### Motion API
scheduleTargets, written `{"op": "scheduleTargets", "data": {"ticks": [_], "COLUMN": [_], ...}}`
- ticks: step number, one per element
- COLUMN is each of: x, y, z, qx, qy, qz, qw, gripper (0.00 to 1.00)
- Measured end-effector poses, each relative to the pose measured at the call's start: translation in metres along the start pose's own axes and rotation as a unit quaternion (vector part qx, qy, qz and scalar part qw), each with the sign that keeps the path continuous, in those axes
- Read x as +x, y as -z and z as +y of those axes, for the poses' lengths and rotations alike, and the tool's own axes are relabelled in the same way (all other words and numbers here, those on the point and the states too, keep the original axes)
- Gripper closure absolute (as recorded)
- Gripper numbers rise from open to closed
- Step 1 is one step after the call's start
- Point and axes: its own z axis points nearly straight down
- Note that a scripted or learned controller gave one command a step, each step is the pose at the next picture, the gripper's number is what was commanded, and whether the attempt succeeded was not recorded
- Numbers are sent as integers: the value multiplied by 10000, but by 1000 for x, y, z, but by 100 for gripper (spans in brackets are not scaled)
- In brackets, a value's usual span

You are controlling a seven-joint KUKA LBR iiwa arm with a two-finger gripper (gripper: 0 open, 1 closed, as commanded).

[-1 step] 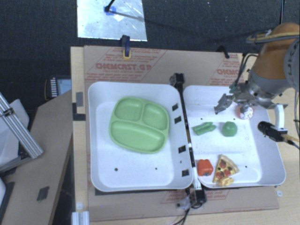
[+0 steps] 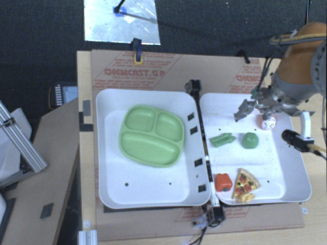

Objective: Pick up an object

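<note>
In the right bin [image 2: 291, 172] lie a green bean pod [image 2: 222, 139], a round green piece [image 2: 250, 140], a red pepper [image 2: 223, 181] and a pizza slice [image 2: 245, 184]. A small white and red object [image 2: 267, 122] sits near the bin's far right, partly under the wrist. My gripper [image 2: 244, 110] hangs over the far part of the right bin, above and behind the bean pod, at a slant toward the left. Nothing shows in its grasp.
The left bin [image 2: 110, 177] holds a green divided plate [image 2: 152, 136]. A black divider with clips [image 2: 200, 137] runs between the bins. A black and white fitting [image 2: 299, 137] sticks out over the right bin's right wall.
</note>
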Motion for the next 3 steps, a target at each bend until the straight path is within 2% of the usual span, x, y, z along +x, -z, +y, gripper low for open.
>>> {"op": "scheduleTargets", "data": {"ticks": [2, 3], "x": [0, -1], "y": [-108, -95], "z": [4, 5], "qx": [5, -13], "qy": [-6, -4], "qz": [2, -1], "qw": [10000, 10000], "gripper": [0, 100]}}
